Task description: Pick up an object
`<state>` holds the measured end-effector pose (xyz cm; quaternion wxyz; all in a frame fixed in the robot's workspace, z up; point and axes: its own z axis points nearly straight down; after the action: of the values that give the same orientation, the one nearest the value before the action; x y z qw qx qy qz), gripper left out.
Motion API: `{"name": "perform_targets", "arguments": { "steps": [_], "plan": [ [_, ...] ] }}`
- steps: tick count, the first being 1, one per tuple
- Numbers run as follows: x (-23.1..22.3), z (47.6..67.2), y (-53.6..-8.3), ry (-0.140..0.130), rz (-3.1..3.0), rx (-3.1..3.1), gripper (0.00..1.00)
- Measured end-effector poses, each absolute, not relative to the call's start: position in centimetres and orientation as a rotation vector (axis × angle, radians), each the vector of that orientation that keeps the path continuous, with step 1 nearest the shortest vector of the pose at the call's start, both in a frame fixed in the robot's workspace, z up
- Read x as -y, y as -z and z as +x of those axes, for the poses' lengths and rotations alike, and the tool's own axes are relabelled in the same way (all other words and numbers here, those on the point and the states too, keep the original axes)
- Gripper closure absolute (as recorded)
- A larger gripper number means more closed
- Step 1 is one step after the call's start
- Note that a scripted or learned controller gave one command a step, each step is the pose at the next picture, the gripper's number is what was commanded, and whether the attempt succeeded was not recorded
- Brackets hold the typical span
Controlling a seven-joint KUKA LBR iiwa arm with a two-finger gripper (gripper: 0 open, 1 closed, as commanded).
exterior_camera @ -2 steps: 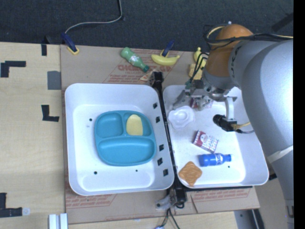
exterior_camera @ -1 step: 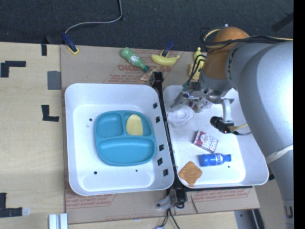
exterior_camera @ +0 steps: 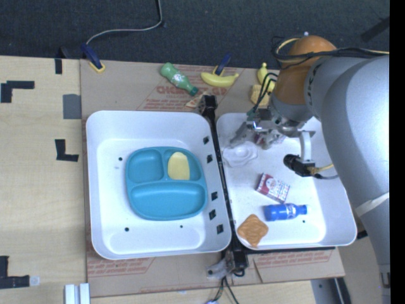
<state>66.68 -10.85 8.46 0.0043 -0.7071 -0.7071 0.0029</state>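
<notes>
**My tool low in the right bin**

My tool [exterior_camera: 253,133] hangs over the far-left part of the right bin [exterior_camera: 335,223], just above a clear plastic cup [exterior_camera: 239,154]; whether it is spread or pressed together I cannot tell. Nearer lie a red carton [exterior_camera: 273,187], a blue bottle [exterior_camera: 284,212] and a brown cookie [exterior_camera: 253,230]. The left bin [exterior_camera: 104,189] holds a blue divided plate [exterior_camera: 166,183] with a yellow piece [exterior_camera: 179,166]

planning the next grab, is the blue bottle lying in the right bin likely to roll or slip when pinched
The blue bottle lies on its side, so a nudge would probably roll it across the smooth bin. Its rounded body looks slippery, and it seems small, so likely light.
</notes>
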Motion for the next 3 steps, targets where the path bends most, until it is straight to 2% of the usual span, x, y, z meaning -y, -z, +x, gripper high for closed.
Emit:
{"name": "perform_targets", "arguments": {
  "steps": [1,3],
  "plan": [
    [9.6,66.7,-8.4,-0.011,-2.22,2.217,0.0],
    [11.5,66.7,-8.5,-0.009,-2.215,2.215,0.0]
  ]
}}
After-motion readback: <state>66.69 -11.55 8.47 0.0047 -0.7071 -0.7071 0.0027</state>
